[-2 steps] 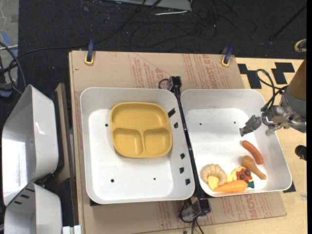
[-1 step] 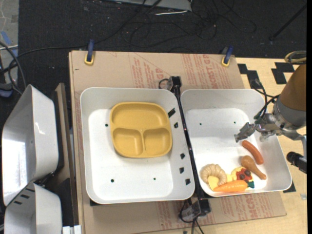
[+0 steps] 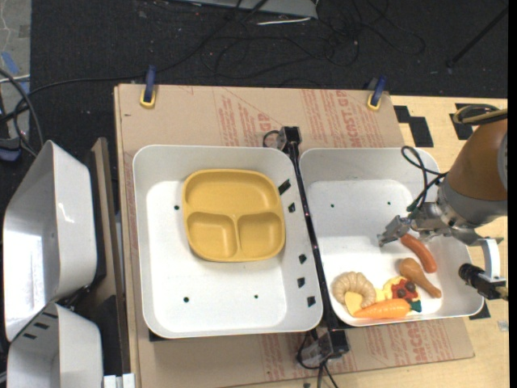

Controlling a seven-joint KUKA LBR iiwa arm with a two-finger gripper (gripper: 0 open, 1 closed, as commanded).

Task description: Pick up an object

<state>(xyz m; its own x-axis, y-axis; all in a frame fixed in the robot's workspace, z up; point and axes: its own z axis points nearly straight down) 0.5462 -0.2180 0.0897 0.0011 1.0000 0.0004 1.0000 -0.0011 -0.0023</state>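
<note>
Right white bin (image 3: 355,192): two-finger gripper (image 3: 401,231) low at right-centre, spread narrowly, holding nothing, tips beside glossy orange-red plastic sausage (image 3: 419,252), likely the pick target. Near right corner: heaped toy foods, pushed together. Left bin: yellow three-compartment plastic tray (image 3: 234,215), centred.

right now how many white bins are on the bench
2, side by side. The left bin holds a yellow divided plate. The right bin holds toy food in its near corner, with the gripper above it.

The arm (image 3: 477,180) (orange-banded) reaches in from the right, claw (image 3: 401,231) low.
</note>
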